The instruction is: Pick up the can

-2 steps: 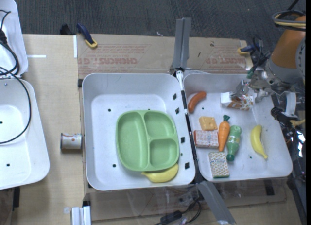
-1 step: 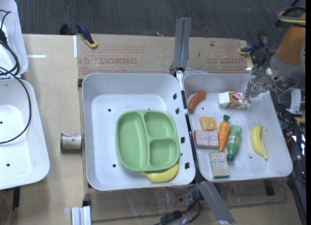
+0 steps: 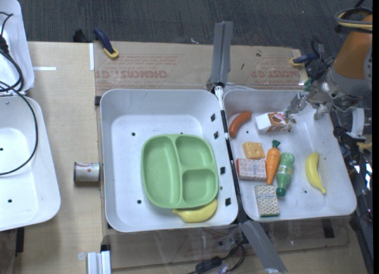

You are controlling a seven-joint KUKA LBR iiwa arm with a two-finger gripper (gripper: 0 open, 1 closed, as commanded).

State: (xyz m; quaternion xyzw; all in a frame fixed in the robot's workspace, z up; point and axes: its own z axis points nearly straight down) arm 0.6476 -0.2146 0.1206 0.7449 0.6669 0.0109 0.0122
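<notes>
The can (image 3: pixel 87 173) lay on its side on the bench just left of the left bin (image 3: pixel 112 148), while the gripper (image 3: pixel 296 106) hovered over the right bin (image 3: pixel 331 205), jaw state unclear

Two bins sit side by side on the worktop (image 3: pixel 59 89), the left bin (image 3: pixel 112 148) holding a divided tray (image 3: pixel 179 170), the right bin (image 3: pixel 337 205) holding a carrot (image 3: pixel 272 161) beside a bottle (image 3: pixel 285 172), while the can (image 3: pixel 87 173) lies outside, left of both.
</notes>
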